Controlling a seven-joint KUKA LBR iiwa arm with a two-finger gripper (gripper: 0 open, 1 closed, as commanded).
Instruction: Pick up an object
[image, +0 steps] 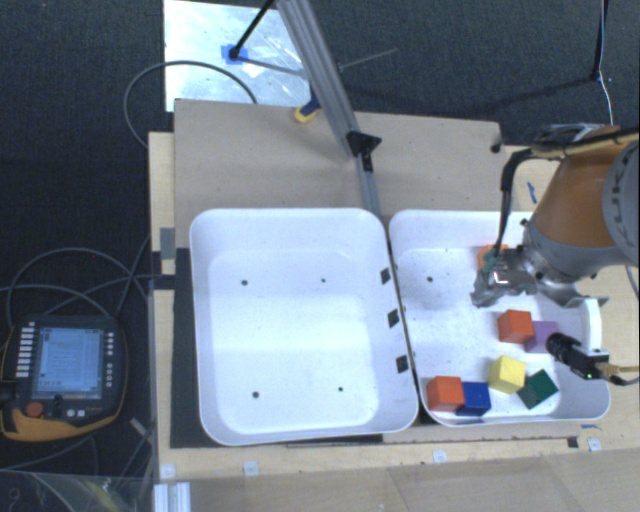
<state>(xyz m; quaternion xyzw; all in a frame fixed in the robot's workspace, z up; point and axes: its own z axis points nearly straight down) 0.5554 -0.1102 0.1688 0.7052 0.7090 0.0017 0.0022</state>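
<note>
Orange block (516, 326) just below jaws (492, 290), jaw state unclear; yellow (507, 374), green (539, 388), blue (476, 397) blocks nearby.

The arm (585, 215) is a thick, rounded limb; its upper section is a broad orange band with a smooth sheen; beneath it sits a grey collar, rounded and matte; a black cable curves along its left side and loops over the top; the tool (493, 285) at the end is pale metallic grey, blocky and angular; a small black cylindrical part juts out lower right.
</note>
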